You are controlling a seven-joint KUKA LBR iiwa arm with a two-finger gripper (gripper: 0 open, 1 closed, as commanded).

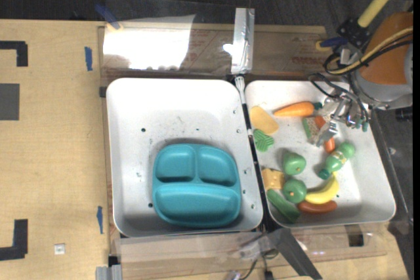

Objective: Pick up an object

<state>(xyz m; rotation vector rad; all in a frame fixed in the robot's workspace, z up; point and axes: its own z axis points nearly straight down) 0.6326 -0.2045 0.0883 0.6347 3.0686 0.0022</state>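
Note:
My gripper [331,120] hangs low over the far right part of the right bin [380,187], its metal parts cluttered with cables. Right beside it lie a small orange-red piece [330,144] and a grey-green piece [312,128]; I cannot make out whether either is touched. An orange carrot [295,109] lies just left of the gripper. A green toy vegetable [336,159] sits a little below it. Further toward the front are two green apples [294,162] [294,190], a banana [326,192] and a red sausage-like piece [317,207].
The left bin [125,108] holds a teal divided tray [195,185]. A yellow piece [264,120], a green ridged piece [262,140] and a dark green cucumber [282,205] lie along the right bin's left wall. The arm's orange band [387,56] looms at the upper right.

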